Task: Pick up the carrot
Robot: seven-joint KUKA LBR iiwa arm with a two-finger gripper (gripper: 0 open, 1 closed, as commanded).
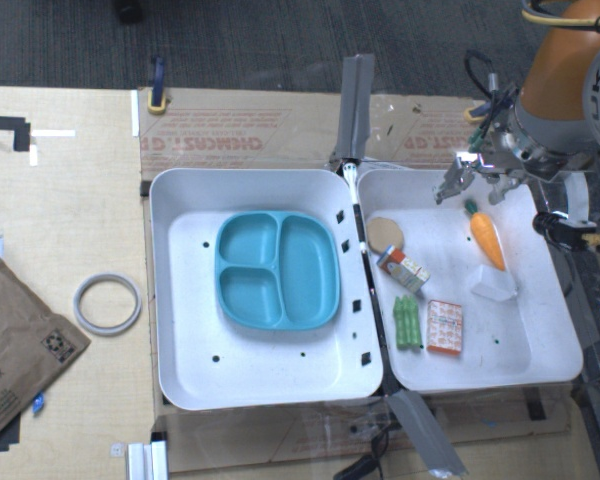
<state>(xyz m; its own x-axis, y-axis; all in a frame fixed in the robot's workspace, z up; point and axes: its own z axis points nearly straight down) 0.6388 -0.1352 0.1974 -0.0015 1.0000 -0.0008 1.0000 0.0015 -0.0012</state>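
Bins sat side by side on the table (60, 218), both shallow and white. The left bin (180, 368) held a blue plate (278, 270) with three compartments, lying flat near its middle; nothing lay in any of the compartments.

The right bin (540, 358) held the smaller things. The carrot (487, 240) lay toward the far right part of it, its green stub pointing to the far rim and its tip pointing to the near side. Just below the carrot's tip was a small clear scrap of plastic (495, 286). Near the bin's left wall lay a round tan disc (384, 234), and touching its lower edge was a small red and white carton (403, 269), tilted. Nearer the front were a green bundle (408, 322) and, just beside it on the right, an orange and white packet (445, 327), the two close but apart.

The arm came in from the right, and the fingers (477, 178) hung over the far edge of the right bin, just above the carrot's green end. They stood spread apart with nothing between them, and the carrot lay free on the bin floor.

A grey tape ring (107, 302) and a brown paper bag (20, 353) lay on the table left of the bins.
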